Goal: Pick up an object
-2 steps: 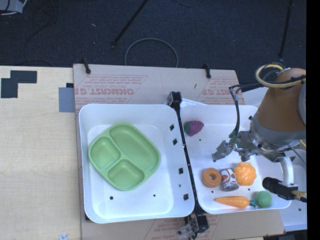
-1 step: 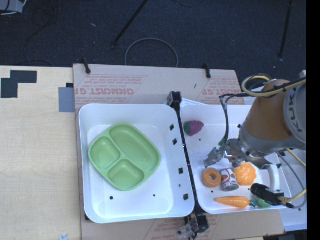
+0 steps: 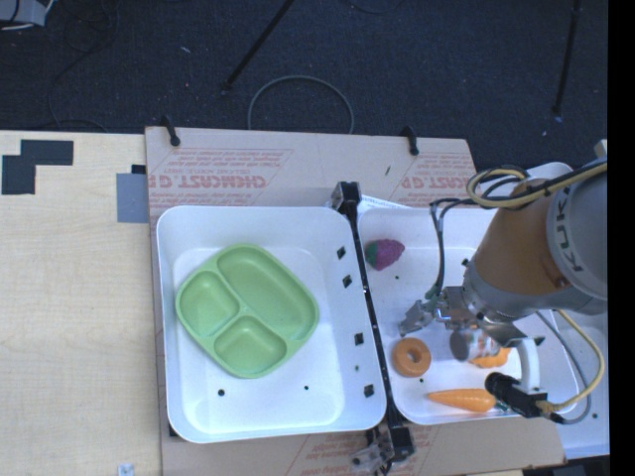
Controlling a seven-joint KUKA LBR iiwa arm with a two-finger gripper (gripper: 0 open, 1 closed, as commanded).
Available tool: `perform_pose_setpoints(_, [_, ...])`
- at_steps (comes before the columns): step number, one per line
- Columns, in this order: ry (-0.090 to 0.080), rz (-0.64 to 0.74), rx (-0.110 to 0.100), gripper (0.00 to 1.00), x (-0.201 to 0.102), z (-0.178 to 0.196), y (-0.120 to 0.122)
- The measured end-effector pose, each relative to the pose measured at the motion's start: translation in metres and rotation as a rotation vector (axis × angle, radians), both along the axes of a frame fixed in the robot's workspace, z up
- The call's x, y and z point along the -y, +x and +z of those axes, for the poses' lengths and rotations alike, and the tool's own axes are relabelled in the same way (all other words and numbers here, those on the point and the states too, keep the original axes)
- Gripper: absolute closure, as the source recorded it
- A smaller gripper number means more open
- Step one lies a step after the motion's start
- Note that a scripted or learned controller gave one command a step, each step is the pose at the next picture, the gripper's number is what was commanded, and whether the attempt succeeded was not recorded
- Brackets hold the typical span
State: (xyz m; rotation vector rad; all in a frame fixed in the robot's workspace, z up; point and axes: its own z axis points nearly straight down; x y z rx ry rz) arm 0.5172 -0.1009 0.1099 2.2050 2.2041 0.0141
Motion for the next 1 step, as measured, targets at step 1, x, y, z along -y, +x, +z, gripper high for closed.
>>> perform_pose_setpoints(1, [0.014,0.0,-0.031,0.0,-0.0006,-0.0238,-0.0001])
